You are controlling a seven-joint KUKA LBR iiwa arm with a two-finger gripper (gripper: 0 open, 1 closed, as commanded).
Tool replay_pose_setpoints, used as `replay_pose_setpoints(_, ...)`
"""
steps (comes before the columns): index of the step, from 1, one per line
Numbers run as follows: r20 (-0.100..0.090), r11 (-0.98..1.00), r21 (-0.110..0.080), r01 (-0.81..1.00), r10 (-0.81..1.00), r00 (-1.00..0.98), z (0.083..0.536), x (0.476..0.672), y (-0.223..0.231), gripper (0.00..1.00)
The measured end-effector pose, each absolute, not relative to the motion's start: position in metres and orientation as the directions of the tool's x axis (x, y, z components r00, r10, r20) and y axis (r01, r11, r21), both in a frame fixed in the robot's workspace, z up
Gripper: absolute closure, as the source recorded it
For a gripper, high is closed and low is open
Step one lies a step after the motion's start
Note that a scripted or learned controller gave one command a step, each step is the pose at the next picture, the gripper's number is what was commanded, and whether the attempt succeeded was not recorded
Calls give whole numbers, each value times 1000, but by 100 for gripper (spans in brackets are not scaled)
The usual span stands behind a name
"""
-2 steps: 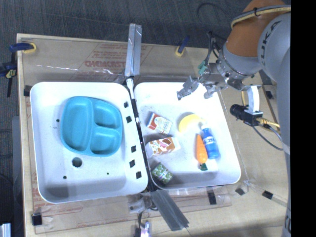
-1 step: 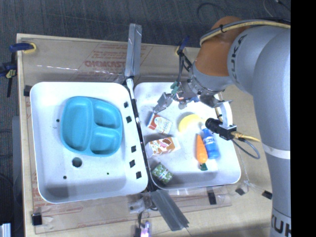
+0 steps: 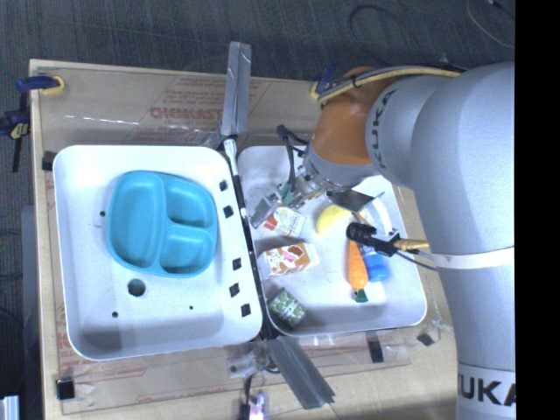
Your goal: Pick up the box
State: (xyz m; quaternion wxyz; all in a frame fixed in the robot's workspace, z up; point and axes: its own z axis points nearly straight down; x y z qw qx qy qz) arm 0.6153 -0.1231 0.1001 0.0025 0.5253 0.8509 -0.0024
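Note:
Two small boxes lie in the right bin (image 3: pixel 398 309). One is a white and red carton (image 3: pixel 288 223) near the bin's left wall. The other is a printed orange-and-white box (image 3: pixel 289 258) just in front of it. My gripper (image 3: pixel 287 194) hangs low over the far left part of this bin, right behind the white and red carton and very close to it. The wrist and arm hide the bin's far right part. No box is lifted; both rest on the bin floor.
A yellow lemon (image 3: pixel 332 219), an orange carrot (image 3: pixel 357 266) and a blue item (image 3: pixel 379 269) lie right of the boxes. A green patterned packet (image 3: pixel 286 306) sits at the front left corner. The left bin (image 3: pixel 87 322) holds a blue divided tray (image 3: pixel 163 223).

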Motion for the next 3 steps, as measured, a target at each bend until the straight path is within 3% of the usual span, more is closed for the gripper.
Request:
replay_pose_setpoints(1, -5, 452, 1, 892, 892, -452, 110, 616, -122, 100)
replay_pose_setpoints(2, -6, 452, 1, 892, 892, -452, 111, 616, -122, 0)
replay_pose_setpoints(3, -2, 417, 1, 909, 909, -417, 93, 625, -170, 0)
